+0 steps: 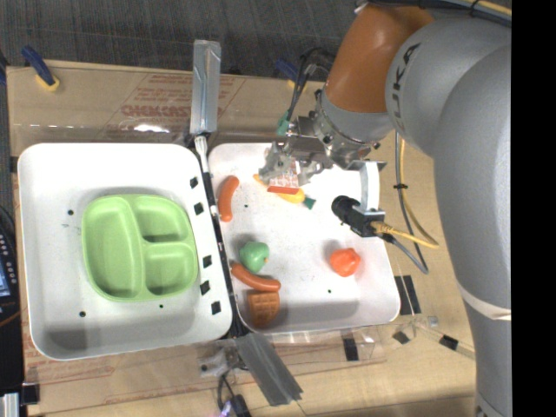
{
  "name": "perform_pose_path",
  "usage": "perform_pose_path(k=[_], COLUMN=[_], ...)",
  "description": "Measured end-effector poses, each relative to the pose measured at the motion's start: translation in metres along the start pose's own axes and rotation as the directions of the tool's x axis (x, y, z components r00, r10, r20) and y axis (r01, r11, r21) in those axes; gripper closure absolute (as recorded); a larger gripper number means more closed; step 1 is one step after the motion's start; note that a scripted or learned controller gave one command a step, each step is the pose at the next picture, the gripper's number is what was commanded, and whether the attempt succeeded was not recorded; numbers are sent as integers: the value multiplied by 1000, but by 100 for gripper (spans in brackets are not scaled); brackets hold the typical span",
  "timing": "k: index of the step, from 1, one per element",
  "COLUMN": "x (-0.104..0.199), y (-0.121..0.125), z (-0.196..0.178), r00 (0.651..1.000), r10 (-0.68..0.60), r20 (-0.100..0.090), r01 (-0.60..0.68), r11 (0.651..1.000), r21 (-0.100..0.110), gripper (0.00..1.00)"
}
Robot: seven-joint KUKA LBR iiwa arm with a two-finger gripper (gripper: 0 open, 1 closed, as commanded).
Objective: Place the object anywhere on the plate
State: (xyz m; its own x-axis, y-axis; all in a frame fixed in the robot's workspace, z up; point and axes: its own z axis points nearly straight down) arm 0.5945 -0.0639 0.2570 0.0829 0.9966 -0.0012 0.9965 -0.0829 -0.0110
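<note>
A green divided plate point(139, 246) lies in the left white bin point(52, 172). In the right bin point(382, 294) lie several toy foods. My gripper point(285, 174) hangs low at the bin's back, just over an orange and yellow carrot-like piece point(294, 193), whose near end pokes out from under it. An orange sausage point(228, 196) lies left of the gripper near the divider. Nearer the front are a green pepper point(254, 254), a second sausage point(255, 278), a brown bread piece point(263, 306) and a red-orange tomato point(345, 261).
A black cable connector point(352, 213) with a yellow cable hangs over the right bin's right side. A metal bar point(205, 85) stands at the back between the bins. The big grey arm point(452, 102) covers the right of the scene.
</note>
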Motion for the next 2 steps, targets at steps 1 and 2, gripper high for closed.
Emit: perform_pose_path(k=[1, 2], x=[38, 21], y=[-41, -70], z=[71, 32], r00=[992, 986], r10=[-130, -164], r20=[0, 0], r01=[130, 164], r11=[992, 986], r21=[2, -3], gripper=[100, 100])
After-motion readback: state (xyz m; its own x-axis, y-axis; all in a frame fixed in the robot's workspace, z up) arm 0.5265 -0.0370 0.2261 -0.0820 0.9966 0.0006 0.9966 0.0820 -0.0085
